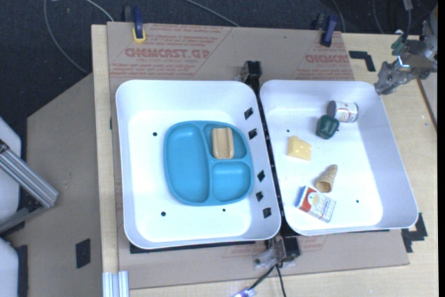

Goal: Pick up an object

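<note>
Five small things lie in the right bin, so we should bring the gripper, hanging at its upper right rim with a state we cannot tell, over the well-separated yellow wedge and descend straight.

Bright even overhead light; white bins slightly glary; soft shadows; mild blur throughout.

Bench: brown board, printed red lettering. Two shallow white bins side by side on it, left bin, right bin, touching mid-bench.
</note>
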`<state>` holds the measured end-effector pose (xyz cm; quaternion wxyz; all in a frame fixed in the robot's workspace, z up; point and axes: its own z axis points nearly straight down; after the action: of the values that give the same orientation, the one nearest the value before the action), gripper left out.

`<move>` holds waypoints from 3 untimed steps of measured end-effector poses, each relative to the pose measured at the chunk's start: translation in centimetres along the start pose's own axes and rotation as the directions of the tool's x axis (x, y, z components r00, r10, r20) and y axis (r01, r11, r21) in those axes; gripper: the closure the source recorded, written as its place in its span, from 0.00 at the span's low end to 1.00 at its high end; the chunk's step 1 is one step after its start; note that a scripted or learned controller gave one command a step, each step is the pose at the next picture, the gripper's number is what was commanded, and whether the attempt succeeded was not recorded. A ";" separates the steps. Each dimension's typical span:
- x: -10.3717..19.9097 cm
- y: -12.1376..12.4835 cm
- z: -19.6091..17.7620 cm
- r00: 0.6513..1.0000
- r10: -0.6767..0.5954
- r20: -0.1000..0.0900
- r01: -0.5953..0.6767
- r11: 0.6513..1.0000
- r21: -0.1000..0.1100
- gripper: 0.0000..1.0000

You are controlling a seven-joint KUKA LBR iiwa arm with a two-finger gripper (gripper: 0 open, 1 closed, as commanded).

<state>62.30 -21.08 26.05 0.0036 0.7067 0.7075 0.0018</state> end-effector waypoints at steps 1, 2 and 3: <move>4.9 -1.1 1.0 1.000 -0.003 -0.005 0.003 1.000 0.010 1.00; 11.2 -1.7 0.9 1.000 -0.006 -0.007 0.006 1.000 0.009 1.00; 15.9 -2.1 0.6 1.000 -0.004 -0.006 0.004 1.000 0.010 1.00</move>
<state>60.14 -5.19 25.37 -0.0017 0.7052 0.7090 0.0003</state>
